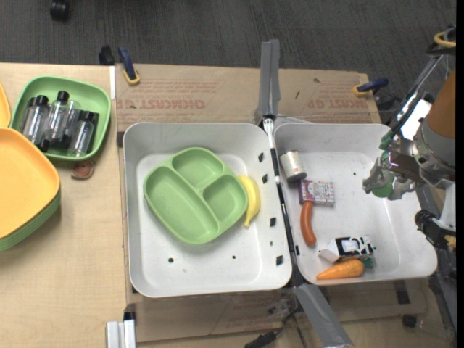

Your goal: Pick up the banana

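so in the camera view the gripper [389, 180] hangs over the right-hand side of the right bin [406, 267], and honestly i can't tell if it's released or clenched, it's just a grey-green blur at that angle. nothing is visibly gripped in it.

the banana [251, 200] sits well away from the tool, across the divider in the left bin [138, 216]. it's tucked right against the edge of the green divided plate [194, 194] on the side nearest the tool, touching it or maybe slightly under the rim, hard to say. beyond it on the tool side is the bin's inner wall, pretty close.

my read: this is the very start, the approach step. nothing of the pick is done yet. next move calls for a long traverse across the right bin and over the central ridge, then coming down on the banana with the fingers straddling its narrow width.

between the tool and the banana lie a small metal can [293, 165], a purple packet [319, 192] and a sausage-looking thing [308, 225], all near the divider. closer in and toward the front edge there's a carrot [341, 269] beside a little black-and-white carton [348, 247]. travelling high clears all of that easily.

the tight bit is the landing: plate rim on the far side, bin wall on the near side, so the slot for the fingers is narrow. the open floor of the left bin is mostly in front of the plate, not much help here.
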Robot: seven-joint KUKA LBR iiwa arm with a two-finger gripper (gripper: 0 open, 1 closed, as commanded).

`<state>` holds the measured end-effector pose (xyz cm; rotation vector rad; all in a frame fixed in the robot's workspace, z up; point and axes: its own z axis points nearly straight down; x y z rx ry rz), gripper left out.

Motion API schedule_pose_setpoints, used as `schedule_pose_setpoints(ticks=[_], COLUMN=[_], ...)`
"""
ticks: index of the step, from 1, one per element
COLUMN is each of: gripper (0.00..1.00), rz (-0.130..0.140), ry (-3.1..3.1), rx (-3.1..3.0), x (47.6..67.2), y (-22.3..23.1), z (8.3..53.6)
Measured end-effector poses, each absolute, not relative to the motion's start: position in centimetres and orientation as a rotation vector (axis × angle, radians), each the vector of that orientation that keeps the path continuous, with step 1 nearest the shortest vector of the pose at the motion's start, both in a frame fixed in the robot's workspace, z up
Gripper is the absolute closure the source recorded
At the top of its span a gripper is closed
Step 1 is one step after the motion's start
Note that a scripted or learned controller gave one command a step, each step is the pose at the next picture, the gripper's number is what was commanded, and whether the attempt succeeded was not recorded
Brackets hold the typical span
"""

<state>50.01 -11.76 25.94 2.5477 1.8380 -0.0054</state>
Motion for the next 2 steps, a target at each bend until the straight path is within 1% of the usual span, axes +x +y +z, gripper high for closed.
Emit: schedule_pose_setpoints(ticks=[1, 2], gripper=[1.0, 1.0], rz=[-0.007, -0.006], ry=[1.856, 2.058], rx=[2.539, 2.375], x=[47.6, 51.4], y=[-9.5, -10.5], z=[15.0, 23.6])
